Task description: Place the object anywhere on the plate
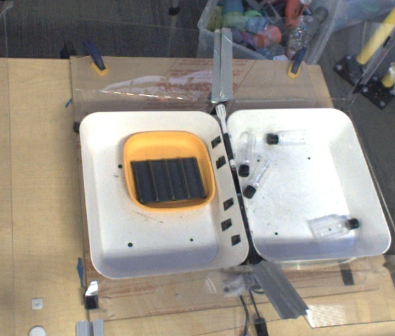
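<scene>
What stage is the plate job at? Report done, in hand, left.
Done: nothing; the orange plate in the left bin carries just a black ridged block. In hand: nothing visible. Left: all clear bottles with black caps still lie in the right bin; one needs picking and placing.

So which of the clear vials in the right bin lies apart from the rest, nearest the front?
The vial by the right bin's front right corner, black cap pointing right; the others cluster near the divider at the back left.

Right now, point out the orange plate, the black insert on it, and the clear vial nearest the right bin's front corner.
orange plate (136,148): camera view, bare rim.
black insert (168,179): camera view, middle.
clear vial (328,226): camera view, clear body.
</scene>
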Robot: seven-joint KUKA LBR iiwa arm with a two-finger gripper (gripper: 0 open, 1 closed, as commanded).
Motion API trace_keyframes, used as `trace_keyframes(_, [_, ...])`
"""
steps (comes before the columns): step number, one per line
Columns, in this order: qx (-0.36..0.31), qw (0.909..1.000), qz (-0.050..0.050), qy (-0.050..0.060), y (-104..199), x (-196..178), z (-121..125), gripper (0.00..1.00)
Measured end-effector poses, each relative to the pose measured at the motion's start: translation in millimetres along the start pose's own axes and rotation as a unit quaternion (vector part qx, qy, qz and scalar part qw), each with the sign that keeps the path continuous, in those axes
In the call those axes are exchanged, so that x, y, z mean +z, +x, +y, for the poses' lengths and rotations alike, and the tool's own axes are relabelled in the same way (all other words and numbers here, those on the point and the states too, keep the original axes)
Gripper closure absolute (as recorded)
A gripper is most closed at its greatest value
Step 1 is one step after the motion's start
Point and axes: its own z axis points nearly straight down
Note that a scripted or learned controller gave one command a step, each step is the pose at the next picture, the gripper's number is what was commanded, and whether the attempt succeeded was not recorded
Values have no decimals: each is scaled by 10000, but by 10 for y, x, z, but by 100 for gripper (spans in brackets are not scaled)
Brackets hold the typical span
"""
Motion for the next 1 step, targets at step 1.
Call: trace_keyframes(1, [-1397, 9902, -2, -6, 1, 2, 0, 100])
